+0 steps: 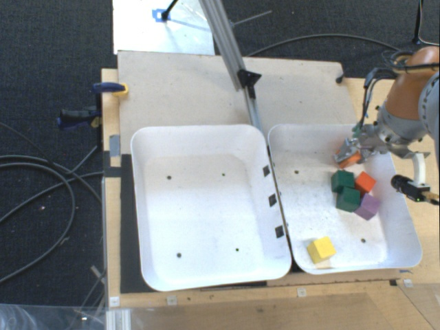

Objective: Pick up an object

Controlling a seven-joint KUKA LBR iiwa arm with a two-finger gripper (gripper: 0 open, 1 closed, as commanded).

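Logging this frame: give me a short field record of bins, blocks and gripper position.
right bin contents: yellow cube near the front edge; two dark green cubes, an orange cube and a purple cube clustered together
left white bin: beside the right white bin
gripper: over the right bin's far part, behind the cluster, at an orange object
grasp: cannot tell
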